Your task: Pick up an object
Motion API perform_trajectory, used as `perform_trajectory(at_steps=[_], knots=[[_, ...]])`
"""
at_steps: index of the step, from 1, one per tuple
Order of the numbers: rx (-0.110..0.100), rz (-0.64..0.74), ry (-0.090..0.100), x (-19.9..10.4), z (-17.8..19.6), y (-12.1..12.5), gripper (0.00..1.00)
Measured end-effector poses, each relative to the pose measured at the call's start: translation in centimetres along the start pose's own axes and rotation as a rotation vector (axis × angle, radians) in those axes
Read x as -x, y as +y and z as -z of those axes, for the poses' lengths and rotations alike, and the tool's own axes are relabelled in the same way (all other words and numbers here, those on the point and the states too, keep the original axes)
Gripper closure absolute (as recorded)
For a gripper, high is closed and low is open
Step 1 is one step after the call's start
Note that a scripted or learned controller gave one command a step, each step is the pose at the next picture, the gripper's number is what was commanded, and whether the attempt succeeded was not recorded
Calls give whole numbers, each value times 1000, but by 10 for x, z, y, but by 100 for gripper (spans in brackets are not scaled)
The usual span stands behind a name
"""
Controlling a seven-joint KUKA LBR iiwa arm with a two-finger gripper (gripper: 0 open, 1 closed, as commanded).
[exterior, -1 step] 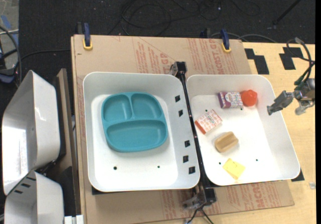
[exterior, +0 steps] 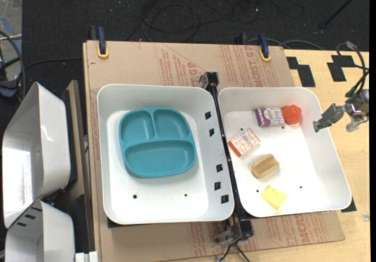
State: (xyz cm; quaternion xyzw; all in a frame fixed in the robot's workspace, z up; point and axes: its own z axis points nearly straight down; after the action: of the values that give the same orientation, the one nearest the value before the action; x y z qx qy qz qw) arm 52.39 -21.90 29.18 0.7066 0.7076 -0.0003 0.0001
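Gripper (exterior: 330,116) at right edge of frame, over right bin (exterior: 329,167) rim; grip state unclear, nothing seen held. Tomato (exterior: 292,114), carton (exterior: 269,116), box (exterior: 244,141), bread (exterior: 265,165), cheese (exterior: 274,197) lie in bin. Pick not yet done.

Five small things lie apart at the frame's right of centre: a purple-and-white carton (exterior: 269,116) lying flat, a red round ball (exterior: 292,114) touching its right end, a red-and-white packet (exterior: 244,142) tilted, a tan bread-like block (exterior: 265,166), and a yellow wedge (exterior: 274,197) lowest.
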Motion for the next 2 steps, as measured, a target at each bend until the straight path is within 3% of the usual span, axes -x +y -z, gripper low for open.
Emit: perform_trajectory(at_steps=[2], knots=[[-4, -2, 2, -8, -91, -3, 0]])
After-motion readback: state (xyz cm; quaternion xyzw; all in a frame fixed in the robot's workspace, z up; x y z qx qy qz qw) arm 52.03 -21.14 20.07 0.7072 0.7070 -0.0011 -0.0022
